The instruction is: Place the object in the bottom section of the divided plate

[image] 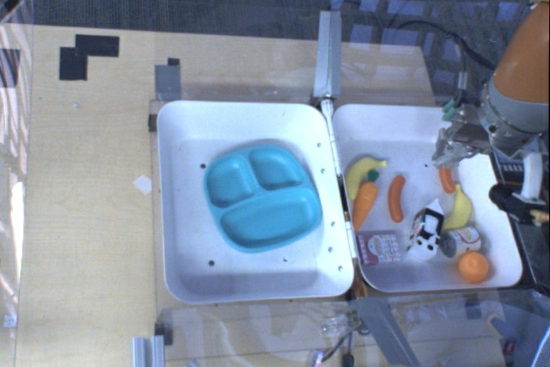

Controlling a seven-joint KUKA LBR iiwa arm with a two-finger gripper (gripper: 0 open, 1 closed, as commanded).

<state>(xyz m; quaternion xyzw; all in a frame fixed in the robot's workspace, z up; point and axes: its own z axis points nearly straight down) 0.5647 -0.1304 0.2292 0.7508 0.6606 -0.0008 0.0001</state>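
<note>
Blue and smooth, the divided plate (260, 206) sits in the left bin (185, 271), with two small sections at the top and one big section (271, 222) at the bottom — all three look bare. The toys lie in the right bin (516, 271): a banana (362, 173) with a carrot (364, 202) touching it, a red sausage (395, 197), a small brown carton (379, 247), a cow toy (424, 231), a second banana (461, 209) and an orange (473, 266). The gripper (453, 146) hangs over the top right part of that bin, and I cannot tell how its grasp stands from this high slanted look. No toy shows between its tips, so I judge the picking step is the one in hand. A small red-orange thing (447, 179) lies just below the gripper, partly hidden — that seems the closest pick, with the second banana next to it. To do it well, the arm should drop straight down over one toy alone, away from the bin wall, and squeeze across the thin side. The toys near the cow toy sit crowded, so a sloppy drop could bump them. Then comes a long carry left to the big bottom section, well apart from the gripper now.
</note>
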